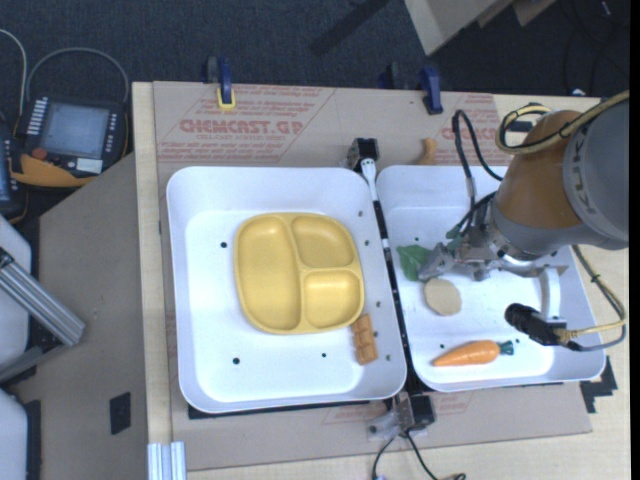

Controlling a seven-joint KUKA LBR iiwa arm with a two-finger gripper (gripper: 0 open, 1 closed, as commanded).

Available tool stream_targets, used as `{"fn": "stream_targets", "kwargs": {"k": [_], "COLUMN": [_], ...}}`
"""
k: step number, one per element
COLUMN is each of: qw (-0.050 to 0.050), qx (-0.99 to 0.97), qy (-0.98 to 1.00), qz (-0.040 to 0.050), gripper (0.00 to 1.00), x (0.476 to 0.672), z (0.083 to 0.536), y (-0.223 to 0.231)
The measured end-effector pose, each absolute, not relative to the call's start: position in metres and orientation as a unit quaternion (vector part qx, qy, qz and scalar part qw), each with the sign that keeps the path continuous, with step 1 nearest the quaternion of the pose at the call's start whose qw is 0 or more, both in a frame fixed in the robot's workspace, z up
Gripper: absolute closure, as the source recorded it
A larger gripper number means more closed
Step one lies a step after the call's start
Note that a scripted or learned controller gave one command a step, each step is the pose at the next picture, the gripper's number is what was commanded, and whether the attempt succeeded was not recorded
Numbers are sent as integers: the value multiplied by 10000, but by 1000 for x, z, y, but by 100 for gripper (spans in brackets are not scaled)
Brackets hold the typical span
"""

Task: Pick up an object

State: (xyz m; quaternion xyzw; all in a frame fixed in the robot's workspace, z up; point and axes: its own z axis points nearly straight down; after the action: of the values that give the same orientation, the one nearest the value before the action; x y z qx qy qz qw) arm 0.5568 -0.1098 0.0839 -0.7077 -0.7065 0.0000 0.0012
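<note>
In the right bin [430, 193] my gripper [452, 262] hangs low under the grey and orange arm. A green leafy piece [411, 260] lies just left of it, at the bin's left wall. A beige round piece [443, 297] rests right below the gripper, close to it. An orange carrot [468, 354] with a green tip lies near the bin's front edge. Whether the gripper touches the green or the beige piece cannot be made out.
The left bin [200, 268] bears a yellow divided plate [298, 271] in its middle. A small brown ridged piece [364, 339] lies by the plate's front right corner. The arm's bulk covers the right bin's right half.
</note>
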Motion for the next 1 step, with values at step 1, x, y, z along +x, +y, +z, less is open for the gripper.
{"fn": "stream_targets", "kwargs": {"k": [1], "qw": [-20], "qx": [-7075], "qy": [-7067], "qz": [-21], "gripper": [100], "x": [559], "z": [97], "y": [-110]}}
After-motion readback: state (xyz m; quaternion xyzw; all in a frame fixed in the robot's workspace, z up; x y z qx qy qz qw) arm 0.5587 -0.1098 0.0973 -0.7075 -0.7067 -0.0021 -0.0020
